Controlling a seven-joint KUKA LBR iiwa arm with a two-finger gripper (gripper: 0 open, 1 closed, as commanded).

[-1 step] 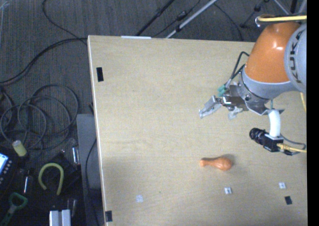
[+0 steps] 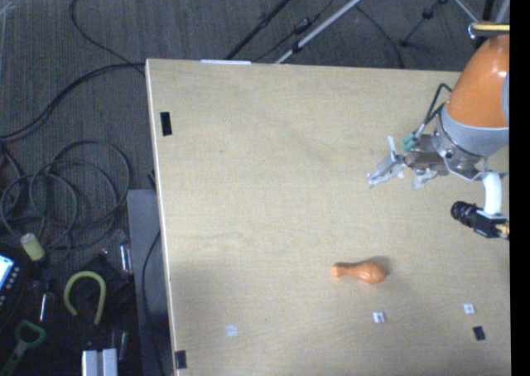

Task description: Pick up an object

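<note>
A: Looking down from the camera view, where is the arm sitting?

B: It is reaching in at about three o'clock, and the gripper (image 2: 389, 169) is hovering above the tan bench top (image 2: 265, 167), pointing toward nine o'clock. Nothing is lying between its fingers. They are looking slightly spread, though they are small and pale here, so I cannot tell for certain.

A: And the thing to pick up?

B: An orange object (image 2: 361, 271), bulb-shaped with a narrow neck, is lying on its side at roughly five o'clock on the bench, well apart from the gripper and at about six o'clock from it. Its neck is pointing toward nine o'clock.

A: So which step is this?

B: I am judging it as the approach; no grasp is happening yet. The next move is calling for a shift toward six o'clock until the gripper is standing over the bulb, then a descent with the fingers straddling its width.

A: Any risk?

B: The rounded body is likely rolling if one finger is nudging it first.
</note>
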